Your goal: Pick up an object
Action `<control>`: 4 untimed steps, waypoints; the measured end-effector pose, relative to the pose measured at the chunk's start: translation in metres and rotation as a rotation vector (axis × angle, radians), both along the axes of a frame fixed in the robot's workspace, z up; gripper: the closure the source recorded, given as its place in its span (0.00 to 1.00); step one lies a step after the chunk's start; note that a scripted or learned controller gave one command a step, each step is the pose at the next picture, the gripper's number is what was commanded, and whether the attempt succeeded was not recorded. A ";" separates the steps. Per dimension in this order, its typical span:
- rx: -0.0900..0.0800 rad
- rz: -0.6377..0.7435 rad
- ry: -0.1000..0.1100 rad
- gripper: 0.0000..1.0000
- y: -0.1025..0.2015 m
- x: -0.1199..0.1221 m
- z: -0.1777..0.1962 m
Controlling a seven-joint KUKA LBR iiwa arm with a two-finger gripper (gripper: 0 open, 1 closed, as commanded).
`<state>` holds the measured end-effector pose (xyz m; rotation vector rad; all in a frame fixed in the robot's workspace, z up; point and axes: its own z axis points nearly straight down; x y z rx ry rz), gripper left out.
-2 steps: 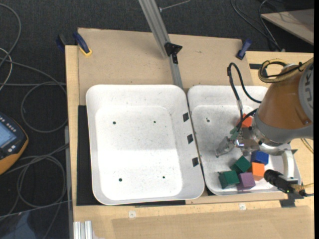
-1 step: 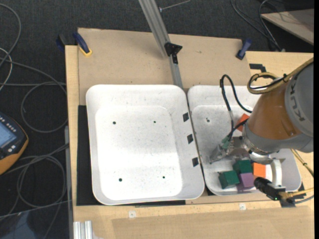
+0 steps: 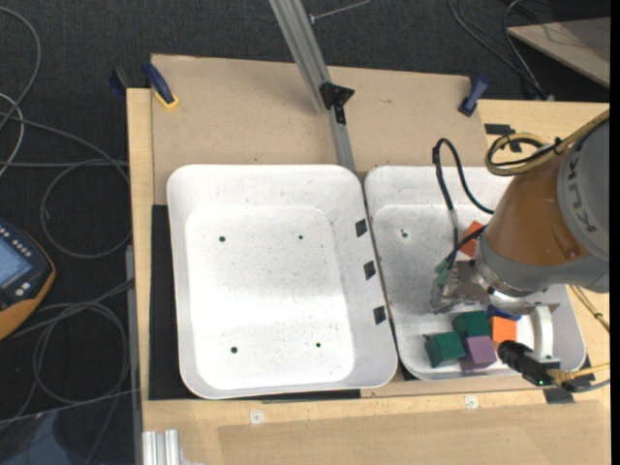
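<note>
Arm: reaches in from the right, its orange band over the right bin (image 3: 417, 356)
Gripper (image 3: 453, 294): down inside the right bin, just above the blocks; whether it grips anything, I cannot tell
Blocks: green block (image 3: 446, 347), purple block (image 3: 480, 353) and orange block (image 3: 505, 329) clustered at the bin's near end
Left bin (image 3: 194, 289): beside it, touching along the middle

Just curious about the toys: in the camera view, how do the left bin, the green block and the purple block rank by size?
1. Left bin, by far.
2. Green block.
3. Purple block. It looks close to the green one and the arm partly covers it, so that order is unsure.
</note>
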<state>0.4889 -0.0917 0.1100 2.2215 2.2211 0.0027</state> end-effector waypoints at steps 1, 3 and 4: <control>-0.002 0.002 -0.006 1.00 0.001 -0.004 0.062; 0.000 0.006 -0.001 1.00 0.039 0.023 0.101; 0.001 0.008 -0.003 1.00 0.090 0.061 0.111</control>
